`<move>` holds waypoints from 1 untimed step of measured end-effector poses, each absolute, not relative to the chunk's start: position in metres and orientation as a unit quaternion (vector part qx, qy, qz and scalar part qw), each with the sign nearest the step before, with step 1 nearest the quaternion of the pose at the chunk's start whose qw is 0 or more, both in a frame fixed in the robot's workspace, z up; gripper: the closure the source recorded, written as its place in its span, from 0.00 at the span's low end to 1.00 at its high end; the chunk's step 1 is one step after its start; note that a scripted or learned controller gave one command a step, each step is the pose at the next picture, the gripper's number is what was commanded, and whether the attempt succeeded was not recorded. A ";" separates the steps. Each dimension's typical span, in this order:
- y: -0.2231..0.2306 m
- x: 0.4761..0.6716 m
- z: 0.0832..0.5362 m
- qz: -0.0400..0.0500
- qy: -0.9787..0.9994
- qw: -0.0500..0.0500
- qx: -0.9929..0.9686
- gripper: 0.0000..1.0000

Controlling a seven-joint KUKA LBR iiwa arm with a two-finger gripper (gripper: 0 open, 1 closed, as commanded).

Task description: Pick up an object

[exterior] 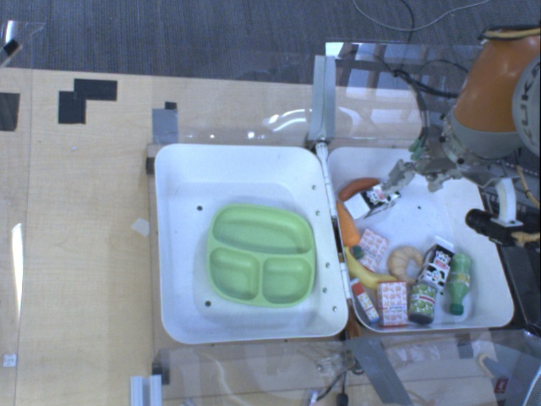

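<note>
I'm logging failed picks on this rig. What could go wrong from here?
1. The tool sits at a small black-and-white pack lying against the orange item; it may slip or drag that along.
2. The banana, donut, carton and bottle lie crowded, so a sweep could knock them.

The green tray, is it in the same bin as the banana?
No, the green tray lies in the left bin, while the banana is in the right bin.

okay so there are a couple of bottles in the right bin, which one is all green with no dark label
The green bottle at the bin's right edge, just right of the milk carton. The other bottle, left of it, wears a dark label.
</note>
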State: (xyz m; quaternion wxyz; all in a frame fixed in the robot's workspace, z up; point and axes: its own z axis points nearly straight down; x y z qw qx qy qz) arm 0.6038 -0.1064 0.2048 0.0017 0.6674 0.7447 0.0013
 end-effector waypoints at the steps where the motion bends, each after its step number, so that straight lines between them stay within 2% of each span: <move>1: -0.185 0.540 0.144 0.000 0.799 0.001 0.602 0.00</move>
